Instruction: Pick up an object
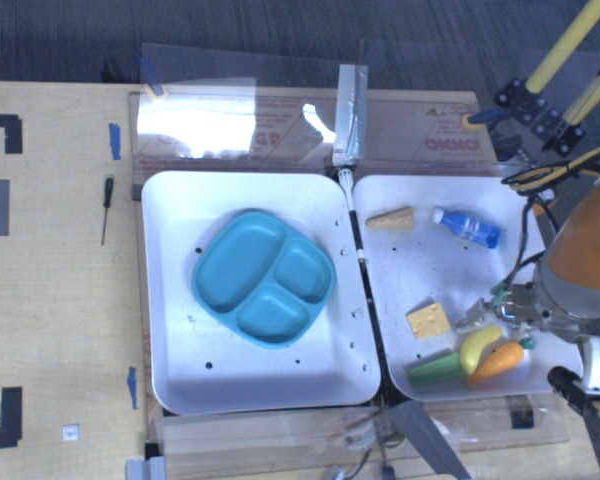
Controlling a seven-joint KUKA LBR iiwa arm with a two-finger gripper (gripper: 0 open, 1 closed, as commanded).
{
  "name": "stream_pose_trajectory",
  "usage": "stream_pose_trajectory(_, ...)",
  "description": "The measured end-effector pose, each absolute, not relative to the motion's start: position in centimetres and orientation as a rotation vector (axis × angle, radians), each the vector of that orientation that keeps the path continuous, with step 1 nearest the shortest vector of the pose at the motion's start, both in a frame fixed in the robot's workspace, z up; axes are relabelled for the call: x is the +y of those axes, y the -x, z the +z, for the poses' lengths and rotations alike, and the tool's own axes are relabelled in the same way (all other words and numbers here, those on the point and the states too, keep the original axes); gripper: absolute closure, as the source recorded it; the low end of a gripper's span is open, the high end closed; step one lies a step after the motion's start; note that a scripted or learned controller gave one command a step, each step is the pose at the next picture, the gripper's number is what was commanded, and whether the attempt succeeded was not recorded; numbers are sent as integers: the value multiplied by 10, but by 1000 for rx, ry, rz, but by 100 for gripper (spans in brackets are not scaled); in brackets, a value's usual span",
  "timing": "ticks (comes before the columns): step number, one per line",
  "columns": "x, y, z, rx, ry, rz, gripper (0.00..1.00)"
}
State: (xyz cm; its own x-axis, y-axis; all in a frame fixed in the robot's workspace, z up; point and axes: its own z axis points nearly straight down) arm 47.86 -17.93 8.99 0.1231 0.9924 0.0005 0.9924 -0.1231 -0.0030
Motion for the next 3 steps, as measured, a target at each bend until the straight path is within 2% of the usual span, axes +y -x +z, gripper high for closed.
stream_pose_trajectory(1, -145, -480, 102, -2231, 2208, -1, 0)
stream_pose_trajectory(2, -146, -480, 111, -2230, 2210, 0, 100)
stream_pose_trajectory(3, -69, -483, 232, -2145, 2300, -10, 100)
